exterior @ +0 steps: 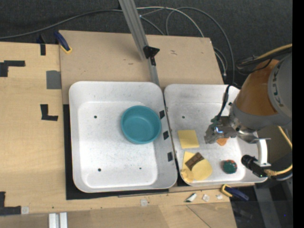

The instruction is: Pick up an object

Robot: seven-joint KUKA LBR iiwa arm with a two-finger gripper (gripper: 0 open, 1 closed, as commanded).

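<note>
Currently my gripper (217, 134) is low over the right bin's (199, 95) middle, on a small orange object (221, 141) presumably targeted for pickup; whether it's gripped, I cannot tell.

We are looking at a robotics lab. A plywood worktop (28, 127) carries black tape marks (46, 112) at nine o'clock, and two white bins (83, 99) sit side by side at its centre. Loose cables (190, 18) trail across dark carpet at twelve o'clock, beside a metal strut (135, 25). At three o'clock we see the grey and orange industrial arm (261, 99).
</note>
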